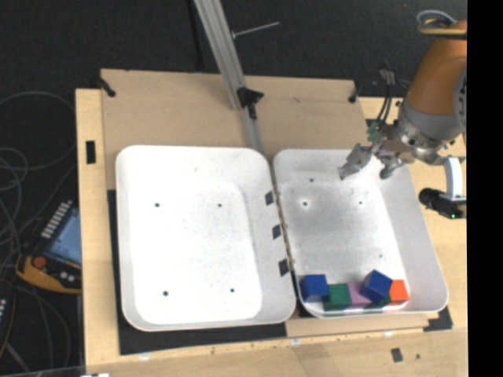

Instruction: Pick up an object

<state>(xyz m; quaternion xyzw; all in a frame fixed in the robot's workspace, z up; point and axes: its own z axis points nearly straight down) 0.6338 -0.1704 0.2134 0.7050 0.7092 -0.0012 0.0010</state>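
Right bin (409,210): five blocks, blue (314,286), green (339,295), pink (358,294), dark blue (377,285), orange (398,290), huddled against its near wall. Tool (368,163), fingers spread, holding nothing, hung over the bin's far end, well apart from them, likely awaiting descent.

Both bins, left bin (134,210) and right bin (416,234), look like smooth white plastic, faintly speckled grey. Bench top (173,108) reads as matt tan board (wood or fibreboard, can't tell which). Slanted rail (218,38) looks like ribbed brushed metal. Arm (440,77) has a satin orange shell over smooth grey casing. Blocks look matt and solid-coloured: blue block (314,286), green block (339,295), orange block (398,290). Surrounding floor (78,22) looks dark and matt.
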